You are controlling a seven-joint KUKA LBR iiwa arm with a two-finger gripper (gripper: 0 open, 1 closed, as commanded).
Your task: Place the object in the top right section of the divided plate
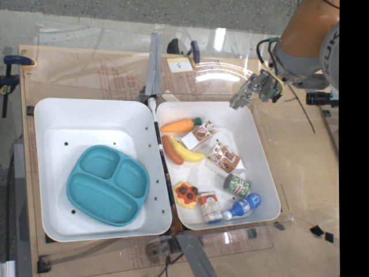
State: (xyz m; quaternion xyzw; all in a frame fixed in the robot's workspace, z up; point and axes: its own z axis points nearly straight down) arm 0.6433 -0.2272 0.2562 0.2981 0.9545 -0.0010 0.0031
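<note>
A teal divided plate (108,184) lies in the left white bin (57,111), with two small sections along its upper side and one large section below. The right bin (260,149) holds toy food: a carrot (177,126), a banana (186,150), a sausage (171,150), two brown cartons (203,132) (223,157), a pizza slice (186,193), a green can (236,184), a small carton (210,206) and a blue bottle (243,206). My gripper (241,100) hangs at the right bin's far right corner, above its rim, apart from all the items.
A metal bar (153,68) runs between the bins at the back. A blue clamp (10,74) sits on the bench's left edge. A clear sheet with a small label (180,65) lies behind the bins. Cables (300,103) trail from the wrist.
</note>
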